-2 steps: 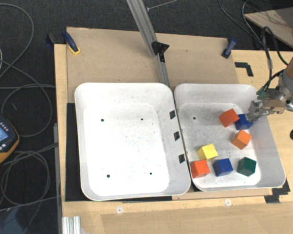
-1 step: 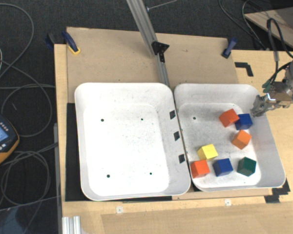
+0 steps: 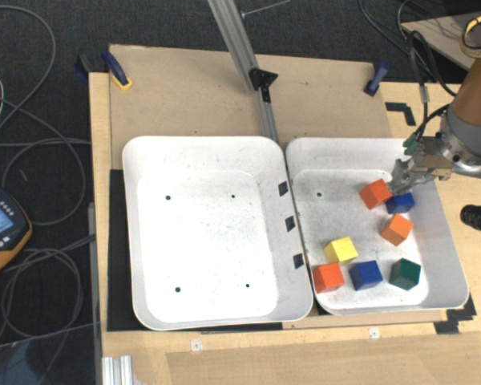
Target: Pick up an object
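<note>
A red-orange block (image 3: pixel 374 193) and a blue block (image 3: pixel 400 204) are found directly at the gripper (image 3: pixel 402 180), in the upper part of the right bin (image 3: pixel 349 155). The red-orange block is set just to the image-left of the gripper's tip, and the blue block lies just below the tip, partly covered by it. Whether either block is touched by the gripper cannot be told, and whether the tool is released or clenched cannot be told from this slanted view; no block is seen clearly gripped.

Below the gripper, just past the blue block, an orange block (image 3: pixel 397 228) is placed. Farther below and to the image-left, a yellow block (image 3: pixel 341 250) is seen, with another red-orange block (image 3: pixel 329 277) just beneath it. Along the same lower row, a second blue block (image 3: pixel 365 274) and a dark green block (image 3: pixel 405 273) are set side by side, near the bin's lower rim.

The arm (image 3: pixel 469 119) is extended in from the image-right, above and behind the gripper. Well to the image-left of the gripper, the left bin (image 3: pixel 144 155) is placed alongside the right one, their rims meeting. Both bins are borne by the wooden bench (image 3: pixel 184 79).
</note>
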Controlling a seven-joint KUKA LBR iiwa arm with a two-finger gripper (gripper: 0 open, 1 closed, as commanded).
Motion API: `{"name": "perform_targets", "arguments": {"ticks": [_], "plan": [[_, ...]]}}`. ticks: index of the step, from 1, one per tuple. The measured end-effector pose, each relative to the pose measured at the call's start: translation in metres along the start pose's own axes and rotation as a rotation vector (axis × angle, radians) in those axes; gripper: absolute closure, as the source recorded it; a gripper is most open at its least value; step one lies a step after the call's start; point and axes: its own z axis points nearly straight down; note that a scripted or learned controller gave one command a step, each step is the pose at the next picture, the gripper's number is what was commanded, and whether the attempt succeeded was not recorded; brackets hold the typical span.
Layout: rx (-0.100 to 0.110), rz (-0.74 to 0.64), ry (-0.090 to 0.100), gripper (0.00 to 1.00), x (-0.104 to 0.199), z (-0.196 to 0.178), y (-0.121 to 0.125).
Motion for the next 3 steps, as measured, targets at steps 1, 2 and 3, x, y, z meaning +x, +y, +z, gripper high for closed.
{"name": "perform_targets", "arguments": {"ticks": [1,2,3], "plan": [[-0.001,-0.003,0.002,1.0,0.061,-0.007,-0.001],[0.002,-0.001,0.001,1.0,0.115,0.002,0.007],[-0.002,-0.003,0.0,1.0,0.168,-0.008,0.008]]}}
